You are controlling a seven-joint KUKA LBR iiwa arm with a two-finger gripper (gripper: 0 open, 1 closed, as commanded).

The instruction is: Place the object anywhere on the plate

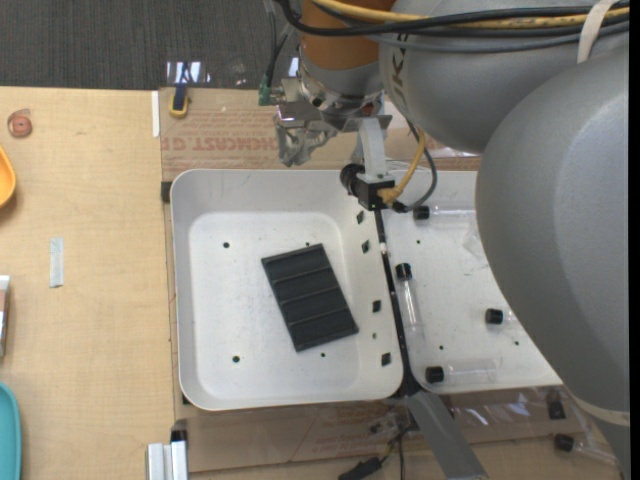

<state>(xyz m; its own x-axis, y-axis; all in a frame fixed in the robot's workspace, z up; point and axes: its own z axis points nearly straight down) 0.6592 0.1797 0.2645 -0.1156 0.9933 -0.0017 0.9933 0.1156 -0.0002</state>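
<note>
A pale wooden bench (90,268) carries the left white bin (200,368), with dark carpet beyond it. A cardboard strip (225,138) behind that bin bears mirrored red lettering I can't read. The grey arm (520,98) looms over the bin's far right corner, its gripper (300,138) there, jaw state unclear. The dark ribbed object (309,296) lies flat mid-bin.

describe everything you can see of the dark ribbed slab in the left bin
The dark ribbed slab is a flat, charcoal-black rectangle, matte like plastic or rubber, crossed by grooves that split its top into about four bands. It lies flat on the floor of the left bin, near the middle, turned at a slant so its long axis runs from upper left to lower right. Only the bin floor touches it; it is clear of the walls.
</note>
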